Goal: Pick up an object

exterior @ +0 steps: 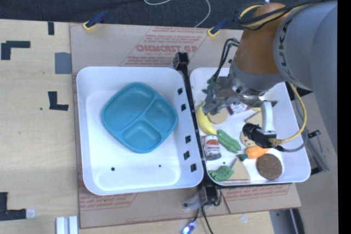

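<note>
Hovering over right bin, pincer state unclear; arm lettering partly visible; cardboard print unreadable.

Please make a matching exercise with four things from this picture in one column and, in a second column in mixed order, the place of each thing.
Things:
1. blue plastic divided plate
2. yellow banana
3. round brown cookie-like disc
4. small can with a red label

Places:
A. near corner of the right bin, by its outer edge
B. middle of the left bin
C. right bin, by the divider, just below the banana
D. right bin, by the divider, under the gripper

Pairs: 1-B, 2-D, 3-A, 4-C
</note>
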{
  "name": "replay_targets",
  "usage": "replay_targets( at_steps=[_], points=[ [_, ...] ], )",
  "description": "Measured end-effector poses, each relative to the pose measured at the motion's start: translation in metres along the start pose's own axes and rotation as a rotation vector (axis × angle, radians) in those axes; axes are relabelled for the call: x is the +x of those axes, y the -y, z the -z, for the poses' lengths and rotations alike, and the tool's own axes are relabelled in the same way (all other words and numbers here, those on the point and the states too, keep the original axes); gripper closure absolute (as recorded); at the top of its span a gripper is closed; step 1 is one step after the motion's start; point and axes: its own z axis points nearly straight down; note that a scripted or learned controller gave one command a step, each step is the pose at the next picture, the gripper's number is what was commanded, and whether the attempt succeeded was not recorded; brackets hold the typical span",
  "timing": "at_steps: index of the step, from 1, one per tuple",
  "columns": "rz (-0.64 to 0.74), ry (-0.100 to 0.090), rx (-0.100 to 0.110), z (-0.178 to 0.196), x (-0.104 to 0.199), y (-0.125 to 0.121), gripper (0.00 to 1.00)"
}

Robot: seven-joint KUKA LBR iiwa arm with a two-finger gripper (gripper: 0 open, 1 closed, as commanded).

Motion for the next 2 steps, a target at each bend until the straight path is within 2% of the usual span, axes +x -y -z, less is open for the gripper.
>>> replay_targets(
  at_steps=[1, 2],
  points=[
    [0.002, -0.001, 0.001, 0.009, 0.001, 0.0, 1.0],
    [0.001, 0.0, 0.0, -0.007, 0.057, 0.021, 1.0]
  ],
)
